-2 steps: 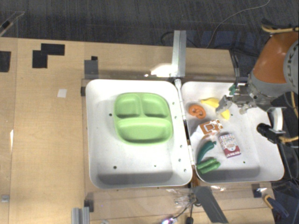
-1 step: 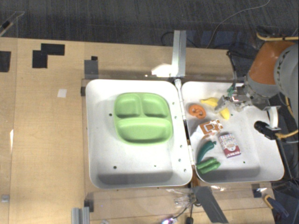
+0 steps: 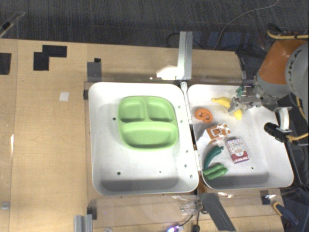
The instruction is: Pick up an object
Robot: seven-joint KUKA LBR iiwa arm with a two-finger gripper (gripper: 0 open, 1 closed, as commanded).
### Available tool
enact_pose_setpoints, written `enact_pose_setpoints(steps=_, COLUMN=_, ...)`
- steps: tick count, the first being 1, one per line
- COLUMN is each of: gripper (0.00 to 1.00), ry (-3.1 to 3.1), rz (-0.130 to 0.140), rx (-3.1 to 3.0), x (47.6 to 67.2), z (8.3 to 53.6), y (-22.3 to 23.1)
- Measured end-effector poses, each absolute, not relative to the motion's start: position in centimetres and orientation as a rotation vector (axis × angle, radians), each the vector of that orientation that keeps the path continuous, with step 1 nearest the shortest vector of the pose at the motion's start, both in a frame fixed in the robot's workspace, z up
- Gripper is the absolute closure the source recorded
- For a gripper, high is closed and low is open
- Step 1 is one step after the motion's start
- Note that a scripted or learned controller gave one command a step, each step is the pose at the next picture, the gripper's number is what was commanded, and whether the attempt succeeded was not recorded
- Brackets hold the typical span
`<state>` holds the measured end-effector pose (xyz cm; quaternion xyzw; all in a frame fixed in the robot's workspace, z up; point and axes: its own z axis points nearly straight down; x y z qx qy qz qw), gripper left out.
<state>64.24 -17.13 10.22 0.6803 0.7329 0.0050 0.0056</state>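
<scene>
Green peppers (image 3: 214, 164) near front wall; gripper (image 3: 240, 102) at banana (image 3: 226, 104), closure unclear.

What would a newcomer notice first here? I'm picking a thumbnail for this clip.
The lime-green divided tray lying alone in the left bin stands out most. Next comes the arm's orange band at the right edge, with the gripper low over a yellow banana near the right bin's far wall.
</scene>
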Motion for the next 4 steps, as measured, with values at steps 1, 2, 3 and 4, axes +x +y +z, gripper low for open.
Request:
enact_pose_setpoints(steps=1, gripper=1.0, ry=2.303, rz=0.005, rx=2.129, x=61.7, z=12.2, y=-20.6)
enact_pose_setpoints(steps=2, gripper=1.0, ry=2.303, rz=0.007, rx=2.128, x=63.4, z=20.7, y=-11.9)
enact_pose_setpoints(steps=3, gripper=1.0, ry=2.305, rz=0.013, rx=2.119, x=63.6, z=21.9, y=-11.8)
enact_pose_setpoints(steps=4, gripper=1.0, ry=2.369, rz=0.008, rx=2.052, x=64.4, z=30.2, y=-11.0)
